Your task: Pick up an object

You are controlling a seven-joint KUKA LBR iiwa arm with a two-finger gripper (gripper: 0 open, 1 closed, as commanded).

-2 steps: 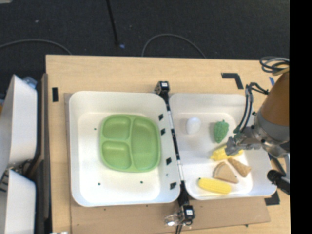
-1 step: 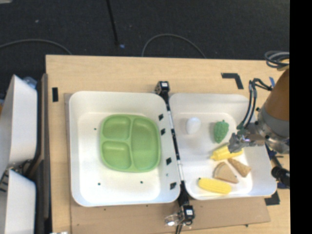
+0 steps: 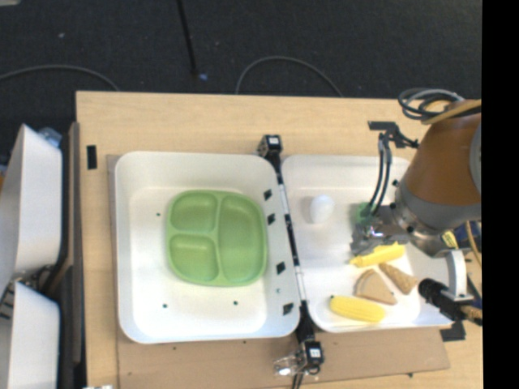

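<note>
The right bin (image 3: pixel 324 177) holds several small items. A white egg-like object (image 3: pixel 320 207) lies near its middle. A yellow corn cob (image 3: pixel 357 308) sits by the front wall. Two tan wedge pieces (image 3: pixel 375 286) lie beside it, and a yellow banana-like piece (image 3: pixel 379 255) lies just above them. My gripper (image 3: pixel 366 235) hangs low over the right bin, right above the left end of the yellow piece. A bit of green (image 3: pixel 362 212) shows behind the gripper.
The left bin (image 3: pixel 138 177) holds a green divided plate (image 3: pixel 216 237). Clamps (image 3: pixel 270 145) mark the seam between the bins. Black cables (image 3: pixel 383 168) run along the arm at the right. White boxes (image 3: pixel 32 209) stand at the bench's left edge.
</note>
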